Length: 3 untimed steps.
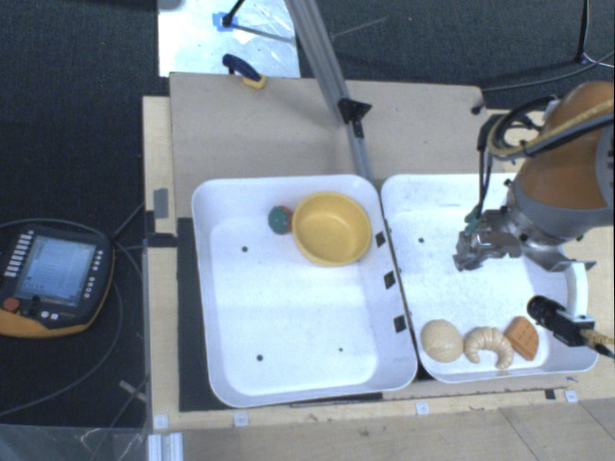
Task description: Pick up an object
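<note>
In the right bin [423, 209], along its near edge, lie a pale round bun [442, 340], a croissant [490, 346] and a small orange-brown waffle piece [523, 337]. My gripper [471, 254] hangs over the middle of this bin, above and apart from those three. I see nothing between its fingers from here. In the left bin [250, 353] a yellow bowl [332, 228] stands at the far right corner, with a small dark green ball [280, 220] touching its left side.
A metal pole [327, 65] slants across the bench behind the bins and ends at a black clamp [354, 111]. A teach pendant [50, 279] lies on the floor at the left. The bins' divider carries black clips [389, 279].
</note>
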Available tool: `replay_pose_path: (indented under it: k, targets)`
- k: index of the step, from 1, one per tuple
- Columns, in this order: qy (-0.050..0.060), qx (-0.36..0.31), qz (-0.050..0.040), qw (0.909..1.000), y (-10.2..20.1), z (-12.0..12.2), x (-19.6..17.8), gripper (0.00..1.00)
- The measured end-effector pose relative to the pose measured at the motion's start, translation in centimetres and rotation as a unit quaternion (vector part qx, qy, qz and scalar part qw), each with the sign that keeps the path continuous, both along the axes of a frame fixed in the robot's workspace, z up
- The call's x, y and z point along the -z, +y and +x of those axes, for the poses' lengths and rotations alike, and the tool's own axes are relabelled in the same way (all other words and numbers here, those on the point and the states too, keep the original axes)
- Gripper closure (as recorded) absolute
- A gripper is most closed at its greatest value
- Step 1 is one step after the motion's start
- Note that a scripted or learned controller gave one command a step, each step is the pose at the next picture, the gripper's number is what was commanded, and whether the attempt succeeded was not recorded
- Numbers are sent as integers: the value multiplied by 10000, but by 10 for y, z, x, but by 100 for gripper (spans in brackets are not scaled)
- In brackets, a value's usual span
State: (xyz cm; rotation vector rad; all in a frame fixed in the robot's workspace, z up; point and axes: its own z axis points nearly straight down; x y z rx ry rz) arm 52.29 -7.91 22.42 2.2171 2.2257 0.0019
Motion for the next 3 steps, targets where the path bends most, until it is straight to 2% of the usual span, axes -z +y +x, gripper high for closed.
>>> replay_pose_path:
  k: [3]
  targets:
    - [0,-2,2,10000,140,82,-23,100]
